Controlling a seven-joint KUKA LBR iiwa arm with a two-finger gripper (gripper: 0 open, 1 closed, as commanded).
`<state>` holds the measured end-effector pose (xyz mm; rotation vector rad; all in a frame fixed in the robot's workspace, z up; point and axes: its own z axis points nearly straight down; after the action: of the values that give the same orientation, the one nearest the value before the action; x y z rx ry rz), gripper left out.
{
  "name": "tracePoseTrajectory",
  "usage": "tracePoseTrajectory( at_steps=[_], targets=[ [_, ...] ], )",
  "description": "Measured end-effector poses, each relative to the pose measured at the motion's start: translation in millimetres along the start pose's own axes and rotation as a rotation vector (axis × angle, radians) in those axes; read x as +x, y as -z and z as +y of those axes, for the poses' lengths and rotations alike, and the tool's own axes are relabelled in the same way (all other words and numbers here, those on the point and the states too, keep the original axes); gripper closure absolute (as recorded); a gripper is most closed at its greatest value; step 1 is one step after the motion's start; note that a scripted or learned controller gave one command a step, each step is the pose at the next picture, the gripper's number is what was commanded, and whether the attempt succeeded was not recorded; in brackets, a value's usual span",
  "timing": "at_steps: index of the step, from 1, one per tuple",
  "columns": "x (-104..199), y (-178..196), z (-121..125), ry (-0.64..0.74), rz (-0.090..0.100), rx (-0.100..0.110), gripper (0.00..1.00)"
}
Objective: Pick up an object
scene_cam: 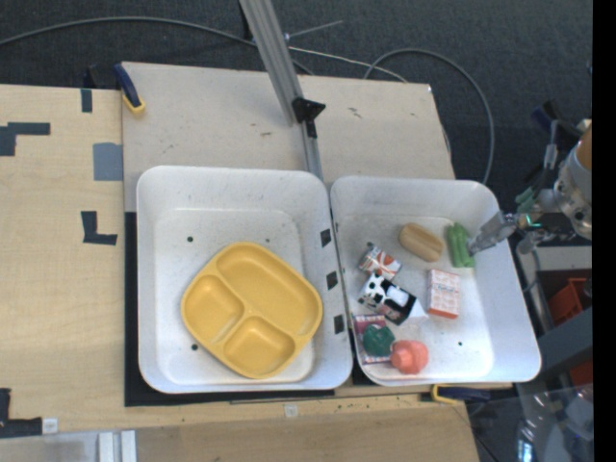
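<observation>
green object (459, 244): long, slim, right bin (500, 340) | tool (493, 231): beside it, grip state unclear

Two bins sit side by side on the tabletop (221, 114). The left bin (154, 258) holds a divided plate (252, 308). In the right bin (500, 345), a bread roll (421, 241) lies behind a small box (444, 294), with a toy cow (385, 296) to their left and a round fruit (410, 356) nearest the front edge.

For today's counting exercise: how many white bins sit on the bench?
2: the left bin holds a yellow tray; the right bin holds small toys.
</observation>
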<state>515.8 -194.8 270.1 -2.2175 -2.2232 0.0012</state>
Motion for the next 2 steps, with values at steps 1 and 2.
tracePoseTrajectory(
  at_steps=[1, 2],
  targets=[
    [0, 0, 0, 0.0, 0.0, 0.0, 0.0],
    [5, -59, -9, -0.001, 0.001, 0.006, 0.0]
  ],
)
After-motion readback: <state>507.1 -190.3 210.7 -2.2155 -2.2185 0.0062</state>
